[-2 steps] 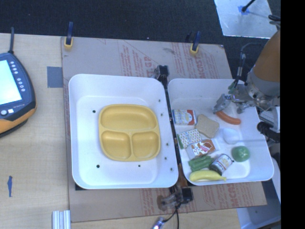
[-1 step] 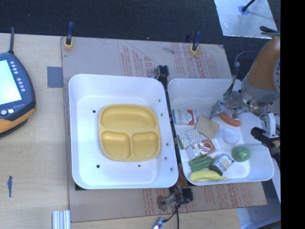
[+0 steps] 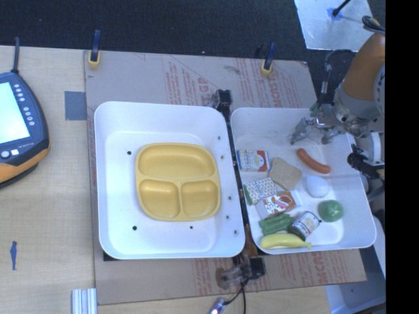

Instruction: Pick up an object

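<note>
Noted right bin (image 3: 347, 241) crowded at its near end. Found pincer (image 3: 313, 131) spread, grasping nothing, over bare far floor. Sausage (image 3: 313, 161) lay nearby, apart. Risk judged: closure on air, or sausage rolling aside.

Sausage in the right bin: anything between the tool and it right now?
Nothing visible. The tool hangs over the bin's far right part, and the sausage lies just nearer the camera on bare white floor, apart from the bread slice and egg.
</note>
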Motion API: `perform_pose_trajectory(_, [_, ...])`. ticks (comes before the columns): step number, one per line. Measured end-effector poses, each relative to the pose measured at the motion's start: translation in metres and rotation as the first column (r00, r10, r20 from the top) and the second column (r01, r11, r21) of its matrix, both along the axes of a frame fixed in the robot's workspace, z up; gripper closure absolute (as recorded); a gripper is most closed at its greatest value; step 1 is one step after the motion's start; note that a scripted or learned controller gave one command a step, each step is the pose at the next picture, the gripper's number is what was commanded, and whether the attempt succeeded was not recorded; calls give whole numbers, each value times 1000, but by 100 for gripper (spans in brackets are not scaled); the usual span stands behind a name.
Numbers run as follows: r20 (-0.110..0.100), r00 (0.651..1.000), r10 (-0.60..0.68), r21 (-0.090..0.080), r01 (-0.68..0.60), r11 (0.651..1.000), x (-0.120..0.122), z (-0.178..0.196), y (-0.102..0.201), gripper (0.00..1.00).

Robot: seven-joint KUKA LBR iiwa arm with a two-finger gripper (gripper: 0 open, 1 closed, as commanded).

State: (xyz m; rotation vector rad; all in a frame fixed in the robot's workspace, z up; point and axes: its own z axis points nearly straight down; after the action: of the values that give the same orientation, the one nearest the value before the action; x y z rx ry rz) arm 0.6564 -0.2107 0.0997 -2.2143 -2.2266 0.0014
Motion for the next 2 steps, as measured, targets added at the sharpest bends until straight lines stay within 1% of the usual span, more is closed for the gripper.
perform_pose_trajectory(1, [-3,1000,-1,-1,1,1000,-58,-8,27,0])
perform_pose_trajectory(2, [-5,1000,0,-2,0,1000,-58,3,26,100])
